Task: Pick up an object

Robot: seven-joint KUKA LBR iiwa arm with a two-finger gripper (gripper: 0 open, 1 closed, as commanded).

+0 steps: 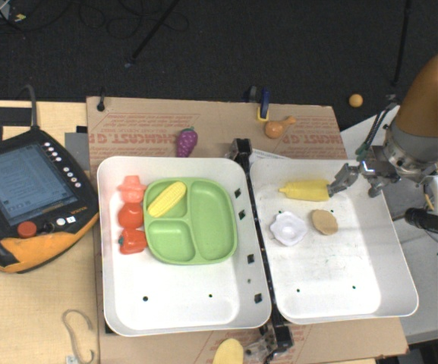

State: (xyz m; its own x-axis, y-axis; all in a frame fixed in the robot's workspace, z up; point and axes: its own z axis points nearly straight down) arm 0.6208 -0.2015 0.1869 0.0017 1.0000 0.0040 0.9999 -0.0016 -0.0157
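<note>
The right bin (355, 294) holds a yellow banana-like piece (306, 191), a tan round piece (325, 221) and a white crumpled object (288, 228). My gripper (356, 186) hangs over the bin's upper right part, just right of the yellow piece. Its fingers are spread open with nothing between them. One dark fingertip (339, 181) sits close to the yellow piece's right end. In the left bin (173, 302) lies a green divided plate (203, 233) with a yellow corn cob (165, 198) in it, and several red and pink toys (131, 217) lie beside it.
Behind the bins, on the cardboard, lie purple grapes (187, 141) and an orange pear-shaped toy (278, 127). A small orange ball (355, 100) sits further back. A teach pendant (29, 196) rests at the left. A yellow toy (228, 350) lies below the bins.
</note>
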